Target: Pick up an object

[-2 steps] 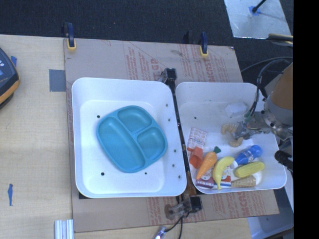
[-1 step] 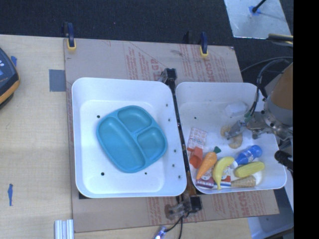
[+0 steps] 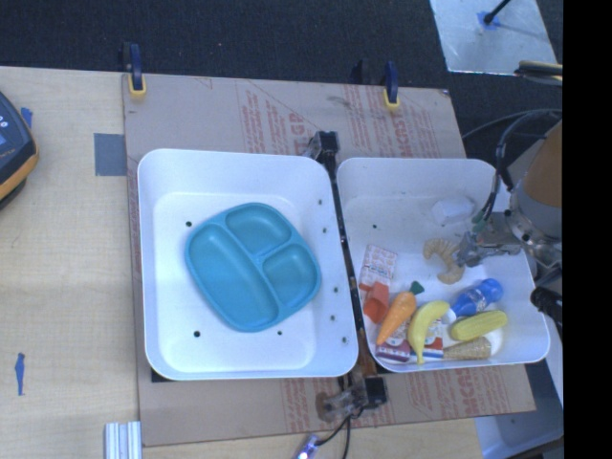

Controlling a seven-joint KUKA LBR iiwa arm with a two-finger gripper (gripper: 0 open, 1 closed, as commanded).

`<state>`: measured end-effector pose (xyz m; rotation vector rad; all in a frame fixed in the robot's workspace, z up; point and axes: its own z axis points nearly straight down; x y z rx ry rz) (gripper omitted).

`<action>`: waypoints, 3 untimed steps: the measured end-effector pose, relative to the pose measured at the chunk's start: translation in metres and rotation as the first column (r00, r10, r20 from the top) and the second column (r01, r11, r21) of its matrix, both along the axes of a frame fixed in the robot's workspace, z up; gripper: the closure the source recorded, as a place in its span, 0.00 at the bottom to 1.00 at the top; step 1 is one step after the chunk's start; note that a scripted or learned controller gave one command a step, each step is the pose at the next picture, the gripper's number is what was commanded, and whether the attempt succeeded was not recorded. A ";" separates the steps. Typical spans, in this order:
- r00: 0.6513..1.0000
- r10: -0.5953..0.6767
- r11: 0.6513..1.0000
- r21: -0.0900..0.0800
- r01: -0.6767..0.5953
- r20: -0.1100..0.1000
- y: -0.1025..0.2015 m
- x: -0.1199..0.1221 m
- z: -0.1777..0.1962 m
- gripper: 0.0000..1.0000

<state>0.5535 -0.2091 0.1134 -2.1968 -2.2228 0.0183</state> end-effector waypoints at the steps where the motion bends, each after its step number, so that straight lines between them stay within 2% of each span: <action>1: 1.000 0.000 1.000 0.000 0.000 0.000 0.000 0.000 0.000 0.00; 2: 1.000 -0.006 1.000 -0.002 0.006 0.012 0.058 0.007 -0.024 0.00; 3: 1.000 -0.007 1.000 -0.002 0.007 0.014 0.086 0.090 -0.024 0.00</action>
